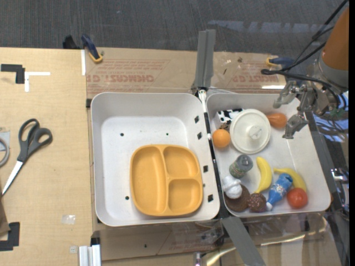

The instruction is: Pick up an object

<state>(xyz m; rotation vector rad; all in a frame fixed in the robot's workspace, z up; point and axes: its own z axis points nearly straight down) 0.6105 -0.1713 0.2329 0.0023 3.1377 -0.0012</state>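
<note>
The gripper (293, 108) hung open and empty over the right bin's (317, 158) far right corner. Just to its left, by the far edge, lay an orange egg-shaped object (277, 119), its long axis across the bin, touching a white lid (250, 131). The arm reached in from the right, wrist tilted downward.

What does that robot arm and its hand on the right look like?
The arm shows a broad orange band at the top right. Below it the hand is bare silver-grey metal with thin angular fingers. Black cables loop around it, and more wires hang beside the wrist.
</note>
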